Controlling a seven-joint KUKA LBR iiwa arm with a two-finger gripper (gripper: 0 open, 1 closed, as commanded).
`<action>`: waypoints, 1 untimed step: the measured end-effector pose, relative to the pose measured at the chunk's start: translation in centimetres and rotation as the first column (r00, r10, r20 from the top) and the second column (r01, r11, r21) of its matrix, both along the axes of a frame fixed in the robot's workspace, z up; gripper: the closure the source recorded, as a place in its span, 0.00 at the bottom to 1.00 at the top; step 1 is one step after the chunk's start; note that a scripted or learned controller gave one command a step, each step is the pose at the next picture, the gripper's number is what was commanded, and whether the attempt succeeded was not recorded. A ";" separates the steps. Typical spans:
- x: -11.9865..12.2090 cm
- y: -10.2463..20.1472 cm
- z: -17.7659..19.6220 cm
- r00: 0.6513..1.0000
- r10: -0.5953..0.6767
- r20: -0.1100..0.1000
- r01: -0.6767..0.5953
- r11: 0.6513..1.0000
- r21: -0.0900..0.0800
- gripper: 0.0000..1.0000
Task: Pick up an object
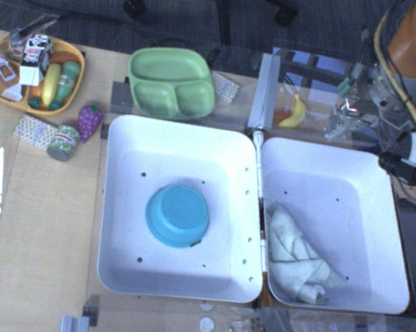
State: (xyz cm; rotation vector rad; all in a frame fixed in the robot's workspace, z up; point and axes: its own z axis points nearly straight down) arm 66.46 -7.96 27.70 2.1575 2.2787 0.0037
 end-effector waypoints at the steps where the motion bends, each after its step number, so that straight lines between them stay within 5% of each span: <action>1: 0.5 -3.6 -10.5 0.987 0.162 -0.002 -0.162 0.987 -0.001 1.00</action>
